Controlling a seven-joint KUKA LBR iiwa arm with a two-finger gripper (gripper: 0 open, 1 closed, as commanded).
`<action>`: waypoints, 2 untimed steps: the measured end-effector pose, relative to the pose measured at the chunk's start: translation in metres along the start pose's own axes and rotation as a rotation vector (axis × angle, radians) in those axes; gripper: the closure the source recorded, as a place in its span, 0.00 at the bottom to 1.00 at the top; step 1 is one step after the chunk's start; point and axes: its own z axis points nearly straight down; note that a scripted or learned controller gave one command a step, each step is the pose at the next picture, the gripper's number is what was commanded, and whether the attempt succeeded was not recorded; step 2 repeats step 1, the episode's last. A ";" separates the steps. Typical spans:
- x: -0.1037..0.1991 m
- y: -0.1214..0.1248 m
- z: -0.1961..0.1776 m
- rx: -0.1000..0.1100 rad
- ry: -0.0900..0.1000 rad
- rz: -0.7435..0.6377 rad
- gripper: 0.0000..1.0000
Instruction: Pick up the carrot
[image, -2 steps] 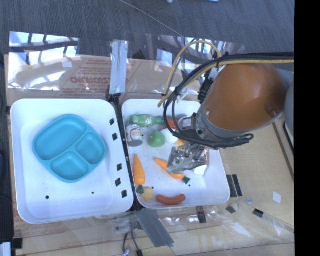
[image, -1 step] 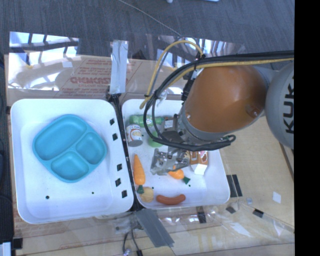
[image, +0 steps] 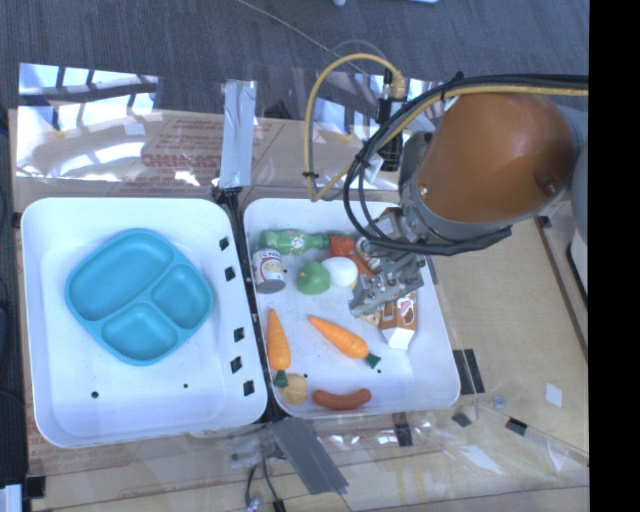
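carrot (image: 340, 338) unlabelled; can (image: 268, 270) label unreadable.

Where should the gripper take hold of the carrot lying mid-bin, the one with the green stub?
Probably at the thick middle of the carrot, from above, fingers closing across its width. It lies flat, slanting toward the green stub at lower right, with open floor on both long sides.

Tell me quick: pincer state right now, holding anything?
Pincer: cannot be told; it sits low in the right bin, just right of the carrot.
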 end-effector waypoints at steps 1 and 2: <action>-0.035 0.046 0.095 -0.011 -0.004 -0.017 1.00; -0.035 0.046 0.095 -0.011 -0.004 -0.017 1.00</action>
